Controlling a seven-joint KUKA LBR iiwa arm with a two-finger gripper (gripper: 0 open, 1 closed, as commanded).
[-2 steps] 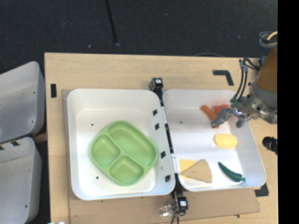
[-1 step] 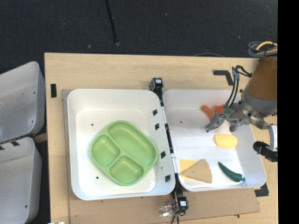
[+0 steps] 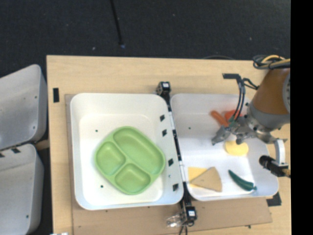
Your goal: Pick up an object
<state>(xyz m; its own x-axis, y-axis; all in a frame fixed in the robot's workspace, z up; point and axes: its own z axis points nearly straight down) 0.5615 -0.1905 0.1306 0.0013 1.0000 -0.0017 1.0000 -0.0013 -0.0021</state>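
Right, pincer [image 3: 230, 133] mid right bin [image 3: 195, 111], w/ open floor toward divider.

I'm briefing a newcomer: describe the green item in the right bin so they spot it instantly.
Look at the right bin, near its front right corner. The green pepper lies there, right of the sandwich wedge; it alone is dark green, slim and curved.

Robot lab — bench [image 3: 122, 75], twin white bins [image 3: 80, 131], arm [image 3: 271, 99].
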